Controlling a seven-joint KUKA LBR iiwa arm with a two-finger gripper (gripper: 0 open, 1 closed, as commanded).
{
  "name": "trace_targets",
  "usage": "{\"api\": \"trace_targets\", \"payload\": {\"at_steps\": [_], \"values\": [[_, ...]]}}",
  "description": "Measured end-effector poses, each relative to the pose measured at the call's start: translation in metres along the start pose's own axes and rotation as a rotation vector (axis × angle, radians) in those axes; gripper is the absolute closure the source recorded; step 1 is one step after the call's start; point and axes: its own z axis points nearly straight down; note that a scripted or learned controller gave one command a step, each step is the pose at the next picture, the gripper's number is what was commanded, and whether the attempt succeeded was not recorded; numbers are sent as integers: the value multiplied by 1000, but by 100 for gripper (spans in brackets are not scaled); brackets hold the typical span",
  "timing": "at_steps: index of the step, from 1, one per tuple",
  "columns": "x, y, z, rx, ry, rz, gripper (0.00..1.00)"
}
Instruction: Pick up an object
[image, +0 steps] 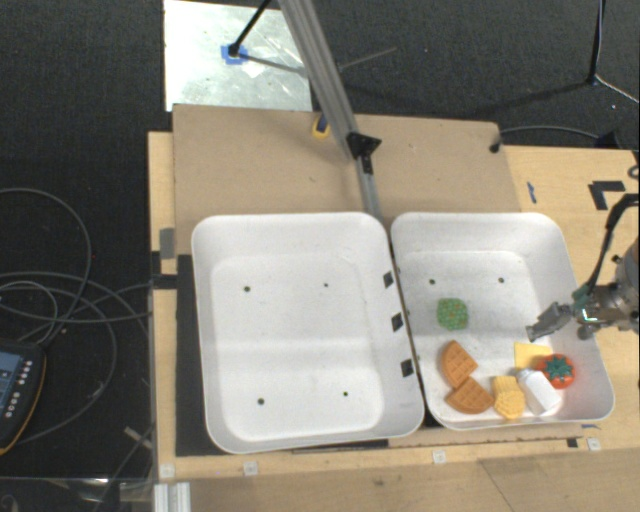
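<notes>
At the far left, a dark handheld control unit (17, 385) lies on the black floor among loose grey cables (70, 290). The light wooden desk (250, 160) carries two shallow white plastic bins side by side. The left white bin (215, 300) shows small dark dots on its floor. A slanted grey metal pole (335, 90) crosses above the desk from the top and ends near the gap between the two bins, where small black clips (397, 321) sit along the shared rims.

The right white bin (470, 250) holds all the loose things, gathered toward its near right corner. A round green knobbly ball (452, 314) lies by itself near the middle of the bin floor. Below it, two orange-brown waffle-patterned toy biscuits (458, 364) lie touching each other, one nearer the front wall. Just right of them sits a yellow waffle-patterned piece (508, 399), and next to that a small white bottle-like object (539, 393). A flat yellow block (530, 354) lies just above the bottle, and a red-orange round toy with a green top (559, 371) rests beside it near the right wall.

The hand (548, 322) of the grey arm reaches in from the right over the bin's right rim, close above the yellow block. Nothing is visible between its fingers, and whether they are spread or closed cannot be told.
</notes>
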Motion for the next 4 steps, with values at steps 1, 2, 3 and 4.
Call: {"api": "trace_targets", "payload": {"at_steps": [1, 2, 3, 4], "values": [[0, 1, -2, -4, -1, 1, 0], [-1, -6, 59, 1, 1, 4, 0], [-1, -5, 105, -2, -1, 4, 0], [-2, -4, 92, -7, -2, 4, 100]]}}
